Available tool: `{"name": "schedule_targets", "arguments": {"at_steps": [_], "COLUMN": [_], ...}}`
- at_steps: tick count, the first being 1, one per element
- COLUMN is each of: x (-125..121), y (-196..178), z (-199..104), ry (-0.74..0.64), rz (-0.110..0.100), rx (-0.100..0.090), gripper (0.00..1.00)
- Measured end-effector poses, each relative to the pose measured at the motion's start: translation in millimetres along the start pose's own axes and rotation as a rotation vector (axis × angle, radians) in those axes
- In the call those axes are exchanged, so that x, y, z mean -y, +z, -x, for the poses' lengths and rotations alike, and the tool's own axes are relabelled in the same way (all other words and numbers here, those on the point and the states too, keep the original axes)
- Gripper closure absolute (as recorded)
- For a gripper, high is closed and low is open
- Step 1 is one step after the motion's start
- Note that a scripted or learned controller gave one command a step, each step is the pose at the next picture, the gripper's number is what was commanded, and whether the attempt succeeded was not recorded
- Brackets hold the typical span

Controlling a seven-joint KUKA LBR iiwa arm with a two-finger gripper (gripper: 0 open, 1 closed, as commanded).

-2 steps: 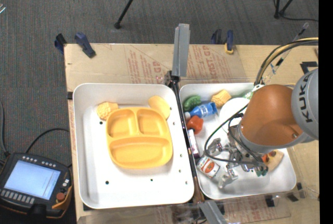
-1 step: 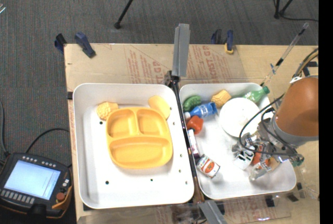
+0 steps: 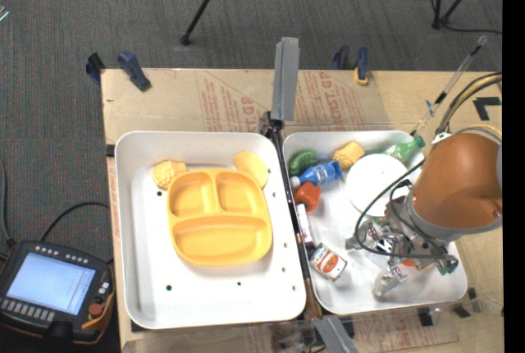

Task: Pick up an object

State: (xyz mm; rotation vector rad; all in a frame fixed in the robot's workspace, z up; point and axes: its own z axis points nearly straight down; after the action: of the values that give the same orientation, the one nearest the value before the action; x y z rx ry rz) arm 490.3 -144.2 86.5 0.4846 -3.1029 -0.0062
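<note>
Gripper (image 3: 392, 276): hung low in the right bin (image 3: 361, 302), jaw state impossible to tell.
Nearby: small can (image 3: 329, 263) to its left, apart.
Left bin (image 3: 131, 261): yellow divided tray (image 3: 220, 216).

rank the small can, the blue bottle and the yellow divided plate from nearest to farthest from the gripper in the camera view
1. small can: nearest, just left of the gripper, in the right bin's front left area.
2. blue bottle: farther back, near the right bin's left wall.
3. yellow divided plate: farthest, across in the left bin.
</note>
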Motion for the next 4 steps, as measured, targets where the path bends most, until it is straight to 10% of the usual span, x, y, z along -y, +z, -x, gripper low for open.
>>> {"name": "schedule_targets", "arguments": {"at_steps": [1,2,3,4], "x": [49.2,47.3,47.2,-0.6], "y": [-0.7,-10.4,-10.0,0.5], "z": [-5.9,-4.1,-4.2,-6.7], "ry": [-0.149,-0.149,-0.149,-0.271], "rz": [-0.002,0.0,0.001,0.001], "rx": [0.001,0.004,0.004,-0.001], "gripper": [0.0,1.0,0.0,0.0]}}
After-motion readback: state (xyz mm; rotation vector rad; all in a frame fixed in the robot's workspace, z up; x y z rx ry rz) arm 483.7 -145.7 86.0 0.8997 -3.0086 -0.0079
